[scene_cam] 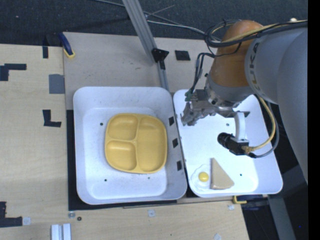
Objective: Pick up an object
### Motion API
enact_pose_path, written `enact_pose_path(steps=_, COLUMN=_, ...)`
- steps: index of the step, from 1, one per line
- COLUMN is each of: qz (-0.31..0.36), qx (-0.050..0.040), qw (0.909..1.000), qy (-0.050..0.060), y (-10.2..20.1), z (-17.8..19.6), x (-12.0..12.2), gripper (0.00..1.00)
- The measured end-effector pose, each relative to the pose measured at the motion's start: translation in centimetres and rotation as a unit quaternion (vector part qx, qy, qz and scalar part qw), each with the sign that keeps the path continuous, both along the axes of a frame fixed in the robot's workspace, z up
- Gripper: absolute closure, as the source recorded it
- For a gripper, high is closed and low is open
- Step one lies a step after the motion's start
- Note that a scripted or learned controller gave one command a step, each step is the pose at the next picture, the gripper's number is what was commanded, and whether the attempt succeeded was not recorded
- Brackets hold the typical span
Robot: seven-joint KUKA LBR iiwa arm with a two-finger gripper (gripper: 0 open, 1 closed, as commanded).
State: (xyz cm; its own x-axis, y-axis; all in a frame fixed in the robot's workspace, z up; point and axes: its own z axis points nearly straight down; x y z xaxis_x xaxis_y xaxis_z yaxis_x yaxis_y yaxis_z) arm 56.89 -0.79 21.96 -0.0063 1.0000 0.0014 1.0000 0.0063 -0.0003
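At the near edge of the right-hand shallow white bin [260, 184] lie a tan wedge-shaped piece like a slice of bread or cheese [220, 175] and, just to its left, a small round yellow piece on a white patch like a toy fried egg [203, 177]. The grey arm's jaws [190, 115] hang over the far left corner of that bin, well apart from both pieces, and whether they are spread or pressed together I cannot tell; nothing shows between them. To do the pick well, I judge the arm should travel toward the near edge, centre over the wedge, line up across its narrow width and descend straight, keeping clear of the egg and the bin wall. A yellow compartmented plastic tray [136, 143] rests in the left-hand white bin [90, 134] on the table [30, 134].
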Motion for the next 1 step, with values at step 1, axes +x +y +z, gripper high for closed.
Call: enact_pose_path(steps=1, qz=0.0, qx=-0.0002, qw=1.0, qy=0.0, y=4.99, z=1.1, x=1.45, gripper=1.0)
